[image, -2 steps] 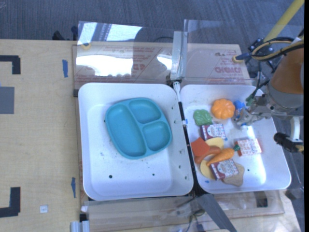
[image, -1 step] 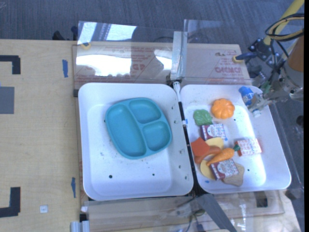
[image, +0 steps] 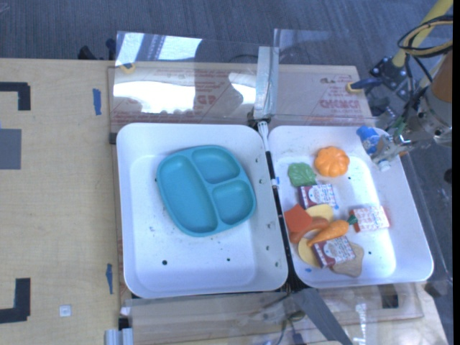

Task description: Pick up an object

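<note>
Over the right bin's point(image: 410, 214) far right rim hangs the gripper point(image: 387, 149), a small blue object point(image: 368, 136) at its tip; whether that is held, cannot tell. Bin floor beneath lies bare. Orange ball point(image: 331, 161) sits just left; packets point(image: 369, 218) nearer. Left bin point(image: 136, 214) carries a teal divided plate point(image: 206, 189).

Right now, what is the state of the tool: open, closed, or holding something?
Tool: cannot be told; it sits at the right bin's upper right edge, too small and cluttered to judge.
</note>
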Tool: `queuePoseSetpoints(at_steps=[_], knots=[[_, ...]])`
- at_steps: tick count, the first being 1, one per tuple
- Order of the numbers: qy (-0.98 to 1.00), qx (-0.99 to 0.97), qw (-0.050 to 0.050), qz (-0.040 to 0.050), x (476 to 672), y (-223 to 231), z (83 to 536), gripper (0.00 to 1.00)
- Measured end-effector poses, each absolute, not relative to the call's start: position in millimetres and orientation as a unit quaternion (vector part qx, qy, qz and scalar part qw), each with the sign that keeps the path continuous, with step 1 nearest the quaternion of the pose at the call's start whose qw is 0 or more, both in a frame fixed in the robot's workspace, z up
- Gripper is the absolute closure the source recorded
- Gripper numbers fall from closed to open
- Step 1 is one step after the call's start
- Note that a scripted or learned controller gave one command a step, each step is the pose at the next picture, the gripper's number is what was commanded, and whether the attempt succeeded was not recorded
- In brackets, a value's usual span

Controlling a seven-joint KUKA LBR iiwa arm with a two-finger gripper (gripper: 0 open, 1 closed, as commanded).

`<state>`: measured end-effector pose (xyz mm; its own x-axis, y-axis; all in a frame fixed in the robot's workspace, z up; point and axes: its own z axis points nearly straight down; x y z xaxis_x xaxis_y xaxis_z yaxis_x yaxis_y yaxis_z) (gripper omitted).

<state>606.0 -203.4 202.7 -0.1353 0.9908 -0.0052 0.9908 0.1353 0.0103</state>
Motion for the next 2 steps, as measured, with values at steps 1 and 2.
queuePoseSetpoints(at_steps=[1, 2], knots=[[0.774, 0.633, -0.002, 0.0006, 613.0, -121.6, 184.6, 1.00], [0.714, 0.700, 0.001, 0.0016, 641.3, -62.8, 217.1, 1.00]])
